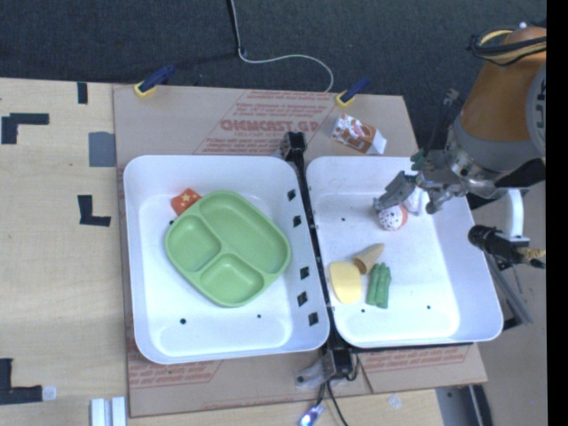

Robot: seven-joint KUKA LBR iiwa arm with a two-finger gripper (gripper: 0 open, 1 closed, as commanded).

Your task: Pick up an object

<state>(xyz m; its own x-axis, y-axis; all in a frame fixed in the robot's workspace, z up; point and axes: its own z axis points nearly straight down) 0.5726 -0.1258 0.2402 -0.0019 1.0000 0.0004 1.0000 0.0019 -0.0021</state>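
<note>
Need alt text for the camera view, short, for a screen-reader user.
The grey arm's gripper is low in the right white bin, right at a small white-and-red ball; whether it holds the ball is unclear. Nearer the front of that bin lie a yellow block, a tan cone and a green ridged piece. The left white bin holds a green divided plate and a small orange piece.

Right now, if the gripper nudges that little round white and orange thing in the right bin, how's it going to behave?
The small round object looks ball-like, so a push would probably roll it across the right bin's smooth floor. It looks small, so it is likely light. The gripper sits right above it; a slightly off-center closure might squirt it sideways.
</note>
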